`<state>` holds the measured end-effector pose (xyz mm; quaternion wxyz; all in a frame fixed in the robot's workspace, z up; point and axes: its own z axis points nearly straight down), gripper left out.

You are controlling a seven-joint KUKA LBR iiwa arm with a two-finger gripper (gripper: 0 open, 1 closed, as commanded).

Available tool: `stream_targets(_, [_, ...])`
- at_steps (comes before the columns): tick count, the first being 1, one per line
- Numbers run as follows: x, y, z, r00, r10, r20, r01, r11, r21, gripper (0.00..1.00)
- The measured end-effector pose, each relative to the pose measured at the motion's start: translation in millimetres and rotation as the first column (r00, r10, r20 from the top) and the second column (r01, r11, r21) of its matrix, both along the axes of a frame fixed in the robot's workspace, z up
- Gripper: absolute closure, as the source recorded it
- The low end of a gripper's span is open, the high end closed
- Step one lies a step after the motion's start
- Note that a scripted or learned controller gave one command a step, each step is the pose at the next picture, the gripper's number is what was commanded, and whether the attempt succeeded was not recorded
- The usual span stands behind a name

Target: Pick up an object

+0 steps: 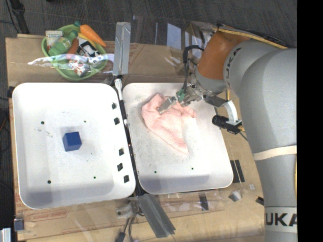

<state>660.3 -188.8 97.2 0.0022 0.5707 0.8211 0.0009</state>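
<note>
Pink cloth (166, 122) lies crumpled in the right bin (212, 170). At its upper edge sits the end effector (169, 105), whether gripping I cannot tell. Left bin (30, 135) holds a blue cube (72, 140).

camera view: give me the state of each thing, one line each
pink cloth: crumpled, lying in the right bin, its upper edge at the gripper
blue cube: resting flat in the left bin, untouched
gripper: low over the cloth's upper edge; grip cannot be judged
right bin: holds the cloth
left bin: holds the cube
green bowl: piled with small items, behind the left bin
</note>
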Motion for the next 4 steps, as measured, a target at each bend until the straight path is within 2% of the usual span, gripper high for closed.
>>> stream_targets(3, [0.1, -2.9, 0.1, 0.991, 0.133, 0.001, -0.133, 0.991, 0.0, 0.0])
stream_targets(4, [-77.6, 46.9, -1.5, 0.968, 0.251, 0.0, -0.251, 0.968, 0.001, 0.0])
